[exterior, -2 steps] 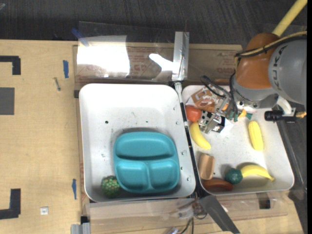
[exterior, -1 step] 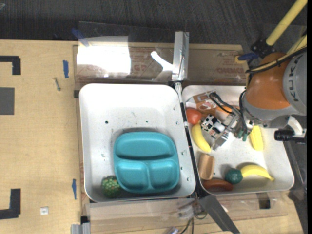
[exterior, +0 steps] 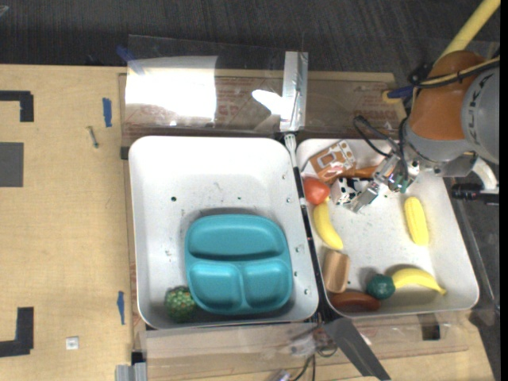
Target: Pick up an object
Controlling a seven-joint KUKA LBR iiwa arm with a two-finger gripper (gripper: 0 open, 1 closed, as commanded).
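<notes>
Low in the upper right of the frame, the gripper (exterior: 367, 197), whose opening I cannot tell, crowds the black-and-white toy (exterior: 345, 189) and tomato (exterior: 317, 191), risking a nudge instead of a grasp.

No legible text, numbers, or brand marks can be read. The small orange-and-white packet (exterior: 332, 159) at the far end of the right bin (exterior: 456, 236) carries printed markings, but they are too small and blurred to read.
</notes>
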